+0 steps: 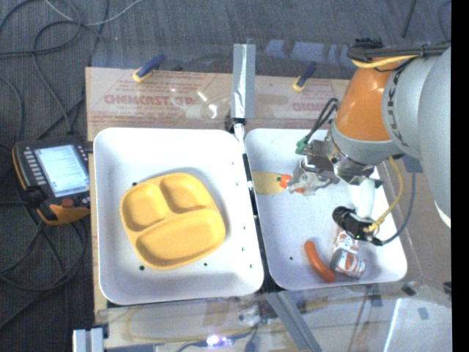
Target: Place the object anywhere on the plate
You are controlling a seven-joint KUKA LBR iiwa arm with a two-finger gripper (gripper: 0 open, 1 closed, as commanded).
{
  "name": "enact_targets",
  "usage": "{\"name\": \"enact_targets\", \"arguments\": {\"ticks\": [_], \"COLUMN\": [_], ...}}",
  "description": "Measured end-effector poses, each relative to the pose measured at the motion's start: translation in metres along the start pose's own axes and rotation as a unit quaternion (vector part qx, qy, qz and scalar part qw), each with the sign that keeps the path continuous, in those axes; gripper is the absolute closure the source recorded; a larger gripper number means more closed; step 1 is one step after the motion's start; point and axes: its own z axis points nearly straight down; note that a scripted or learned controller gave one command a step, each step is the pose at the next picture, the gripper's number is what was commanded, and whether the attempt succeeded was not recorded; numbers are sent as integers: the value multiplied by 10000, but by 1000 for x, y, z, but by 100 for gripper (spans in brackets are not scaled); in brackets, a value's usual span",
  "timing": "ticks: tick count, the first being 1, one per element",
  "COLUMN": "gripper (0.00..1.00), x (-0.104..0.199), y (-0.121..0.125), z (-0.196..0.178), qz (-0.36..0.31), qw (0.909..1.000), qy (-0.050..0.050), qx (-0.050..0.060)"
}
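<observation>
My gripper (299,185) hangs over the top left part of the right bin (282,262). I cannot tell how my jaws stand. A small orange thing (283,181) sits right by the tip, but I cannot tell if I hold it.

The yellow plate (174,219) lies in the middle of the left bin (106,270). It has three parts.

Near the bottom of the right bin lie a red sausage (319,261) and a little can (348,257). They are just beside each other, well apart from my gripper.
</observation>
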Motion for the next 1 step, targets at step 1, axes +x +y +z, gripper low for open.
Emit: {"name": "enact_targets", "arguments": {"ticks": [1], "gripper": [100], "x": [69], "y": [-23], "z": [20], "qz": [-753], "qw": [9972], "qy": [14], "qx": [3]}}
